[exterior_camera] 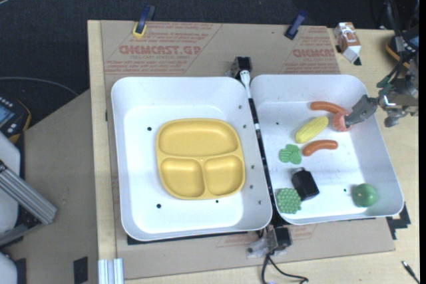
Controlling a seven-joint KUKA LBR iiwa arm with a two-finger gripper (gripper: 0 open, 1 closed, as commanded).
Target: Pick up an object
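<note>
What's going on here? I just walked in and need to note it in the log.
A robot arm reaches in from the right over the right bin, which holds toy food: two sausages, a corn cob, a green apple, two green vegetables and a black block. Its gripper sits by the upper sausage's right end, with nothing visibly lifted. The left bin holds a yellow divided tray.

Bench [106,143] topped with printed cardboard sheet [200,50]. Two white bins sit on it: left bin [133,143], right bin [373,163]. Small carton [347,42] at far right corner.
</note>
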